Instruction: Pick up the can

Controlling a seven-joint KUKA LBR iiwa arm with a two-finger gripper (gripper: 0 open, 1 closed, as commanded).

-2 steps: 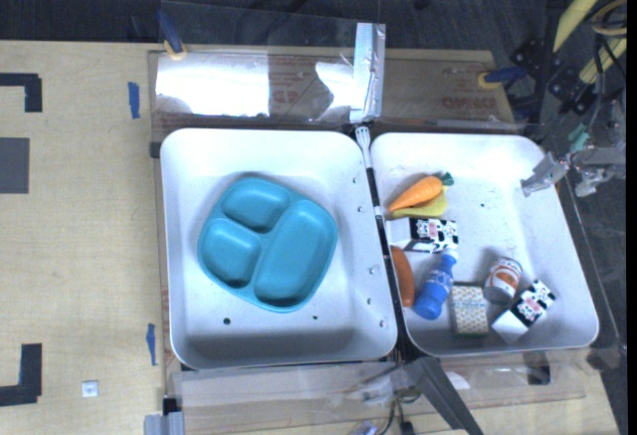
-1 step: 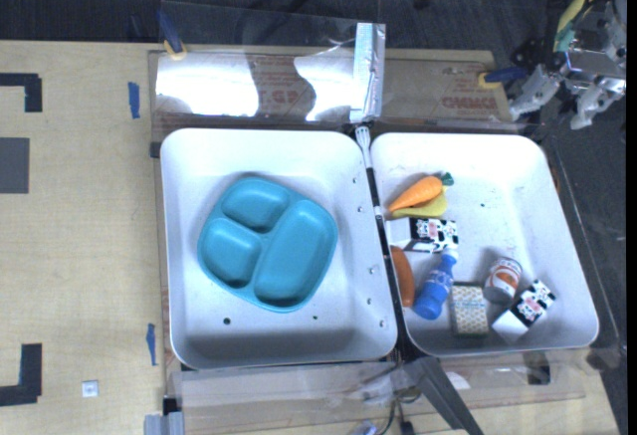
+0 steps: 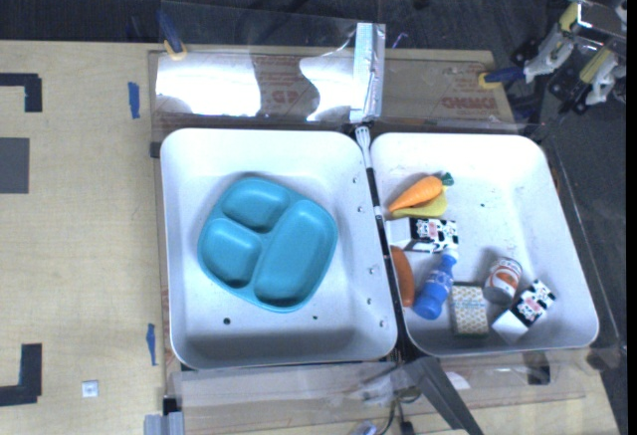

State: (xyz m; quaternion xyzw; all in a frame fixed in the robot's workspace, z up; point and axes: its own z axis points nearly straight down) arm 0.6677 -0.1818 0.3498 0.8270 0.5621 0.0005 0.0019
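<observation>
The can [image 3: 504, 278] is small, with a red and white label and a silver top. It lies tilted in the right bin [image 3: 518, 174], toward the near right corner. A speckled tan block [image 3: 469, 310] sits close on its left. A black-and-white patterned carton [image 3: 529, 307] touches it on the near right.
The right bin also holds a carrot [image 3: 416, 192], a second black-and-white carton [image 3: 435, 234], a blue bottle [image 3: 435, 289] and an orange-brown sausage [image 3: 402, 276] by the divider. A blue divided plate [image 3: 267, 242] lies in the left bin [image 3: 189, 174]. Yellow and white equipment [image 3: 589, 5] stands at the far right.
</observation>
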